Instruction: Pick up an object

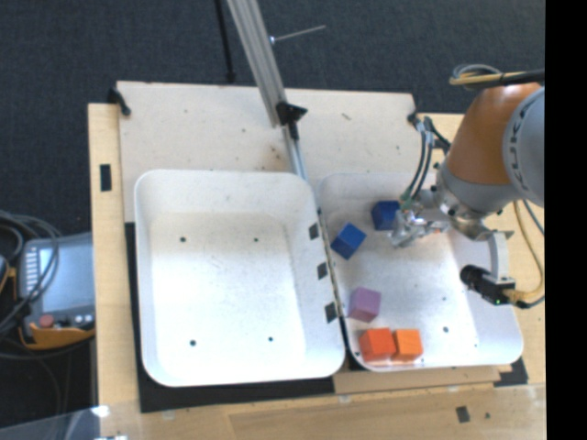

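The right bin (486,337) holds several small blocks. Two blue cubes lie near its far side: one (385,214) next to the gripper, another (348,241) closer to the bin's left wall. A purple cube (365,303) sits lower down, and two orange blocks (377,344) (408,343) rest side by side at the near rim. My gripper (409,230) hangs low over the bin, just right of the upper blue cube. I see nothing between its fingers.
The left bin (147,246) stands beside the right one, sharing a black-clipped divide. A slanted metal post (261,53) rises from the bench behind the bins. A grey pendant (50,287) lies off the bench at the left.
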`<state>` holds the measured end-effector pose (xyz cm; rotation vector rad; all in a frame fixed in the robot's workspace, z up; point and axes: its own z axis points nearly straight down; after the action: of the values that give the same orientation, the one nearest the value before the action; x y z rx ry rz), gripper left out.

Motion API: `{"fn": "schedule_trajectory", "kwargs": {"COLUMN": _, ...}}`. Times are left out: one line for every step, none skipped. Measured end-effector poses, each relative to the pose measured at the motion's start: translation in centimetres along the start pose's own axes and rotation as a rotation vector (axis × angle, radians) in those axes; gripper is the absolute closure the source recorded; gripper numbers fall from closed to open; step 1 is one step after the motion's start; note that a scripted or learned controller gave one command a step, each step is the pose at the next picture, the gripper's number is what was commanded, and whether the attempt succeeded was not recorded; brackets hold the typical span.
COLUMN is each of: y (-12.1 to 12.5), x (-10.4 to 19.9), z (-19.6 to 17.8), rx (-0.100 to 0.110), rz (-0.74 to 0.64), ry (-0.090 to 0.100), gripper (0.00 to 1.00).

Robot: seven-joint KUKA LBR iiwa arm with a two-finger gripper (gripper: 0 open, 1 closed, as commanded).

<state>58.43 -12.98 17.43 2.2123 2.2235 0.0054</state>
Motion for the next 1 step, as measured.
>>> {"fn": "schedule_trajectory", "kwargs": {"y": -0.67, "x": 0.4, "z": -5.58, "rx": -0.001, "rz": 0.001, "ry": 0.0, "gripper": 1.0}}
